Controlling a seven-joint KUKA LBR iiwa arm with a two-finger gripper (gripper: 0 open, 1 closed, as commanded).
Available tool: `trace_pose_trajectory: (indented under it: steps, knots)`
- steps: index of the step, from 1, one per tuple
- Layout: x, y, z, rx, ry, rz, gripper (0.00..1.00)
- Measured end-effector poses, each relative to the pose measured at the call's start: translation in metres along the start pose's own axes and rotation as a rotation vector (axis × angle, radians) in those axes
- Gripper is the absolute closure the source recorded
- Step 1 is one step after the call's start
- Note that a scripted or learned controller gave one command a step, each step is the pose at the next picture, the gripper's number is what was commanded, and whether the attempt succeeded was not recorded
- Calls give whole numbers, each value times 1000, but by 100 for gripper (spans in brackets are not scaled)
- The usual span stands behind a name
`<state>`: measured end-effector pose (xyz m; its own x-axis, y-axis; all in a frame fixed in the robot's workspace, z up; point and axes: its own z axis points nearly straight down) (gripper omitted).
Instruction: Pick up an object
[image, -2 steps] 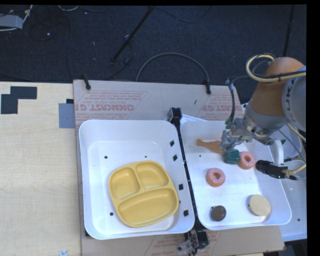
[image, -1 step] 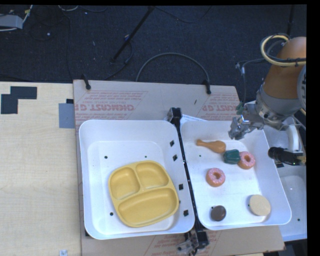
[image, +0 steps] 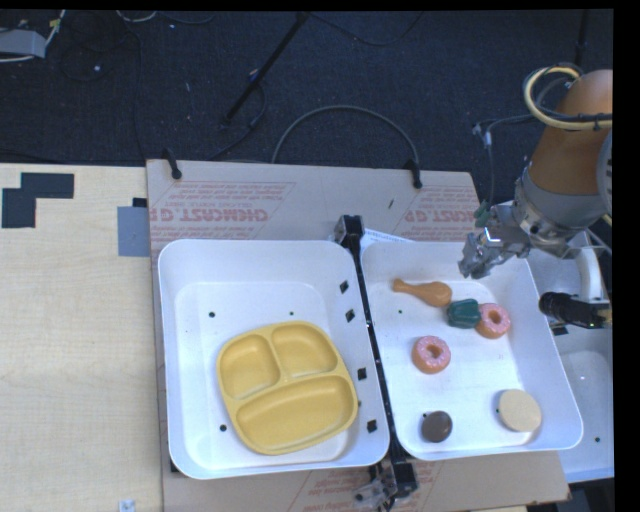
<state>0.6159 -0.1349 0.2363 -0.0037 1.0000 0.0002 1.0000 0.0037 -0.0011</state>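
Observation:
My gripper (image: 476, 262) hangs over the far edge of the right bin (image: 560, 400), above its contents and holding nothing that I can see. Just below it lies a tan drumstick (image: 424, 291). A dark green block (image: 462, 313) touches a pink-frosted donut (image: 493, 320). A second pink donut (image: 431, 354) sits near the bin's middle. At the near side rest a brown chocolate piece (image: 436, 426) and a pale round cookie (image: 519, 410).
The left bin (image: 190, 300) holds a yellow sectioned plate (image: 286, 386). A black divider (image: 365, 330) runs between the two bins. Cardboard (image: 300, 205) lies under both bins, with a wooden bench top (image: 70, 340) to the left.

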Motion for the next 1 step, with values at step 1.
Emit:
trace_pose_trajectory:
  steps: [1]
  knots:
    - [49, -23, -8, 3, 2, 0, 100]
